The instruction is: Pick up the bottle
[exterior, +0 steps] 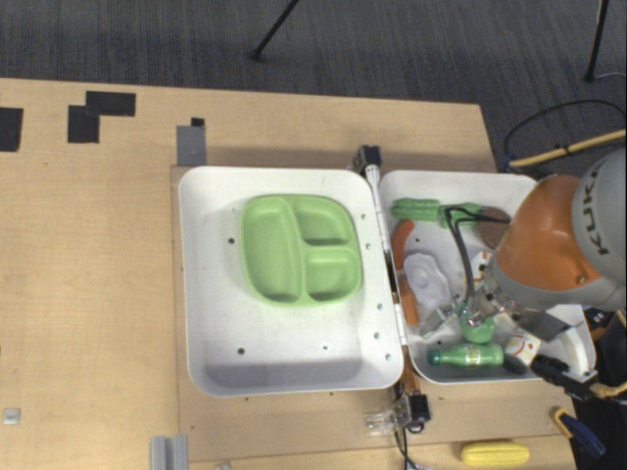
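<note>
1. The table (88,292) carries two shallow white bins side by side: the left bin (211,360) and the right bin (423,365).
2. A green divided plate (299,250) is seen lying flat in the left bin, toward its far side.
3. The bottle (468,357), green and lying on its side, is located at the near edge of the right bin, parallel to the near wall.
4. The arm (549,248), with its orange band, is positioned over the right half of the right bin, reaching in from the right.
5. The hand (473,316) is located just beyond the bottle, low among the bin's contents; whether it is spread or pressed together cannot be told.
6. A green-handled tool (419,209) is seen at the far side of the right bin, an orange item (402,238) beside the left wall, and a white item (428,277) near the middle.
7. A yellow object (495,452) lies on the table, near of the right bin.
</note>
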You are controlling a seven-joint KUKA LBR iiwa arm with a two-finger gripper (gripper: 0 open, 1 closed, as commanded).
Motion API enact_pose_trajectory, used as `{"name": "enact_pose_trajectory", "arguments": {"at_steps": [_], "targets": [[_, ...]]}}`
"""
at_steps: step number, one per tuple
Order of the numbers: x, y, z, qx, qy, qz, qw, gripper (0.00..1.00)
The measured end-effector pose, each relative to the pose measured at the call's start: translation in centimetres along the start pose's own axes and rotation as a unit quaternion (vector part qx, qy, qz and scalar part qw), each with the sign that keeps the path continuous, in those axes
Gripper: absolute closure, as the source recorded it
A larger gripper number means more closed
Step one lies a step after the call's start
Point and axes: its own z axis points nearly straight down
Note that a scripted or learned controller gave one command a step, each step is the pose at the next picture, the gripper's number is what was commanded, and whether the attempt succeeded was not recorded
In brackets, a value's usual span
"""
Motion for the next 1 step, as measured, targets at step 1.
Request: {"name": "enact_pose_trajectory", "arguments": {"at_steps": [1], "targets": [[0.0, 0.26, -1.14, -0.003, -0.001, -0.001, 1.0, 1.0]]}}
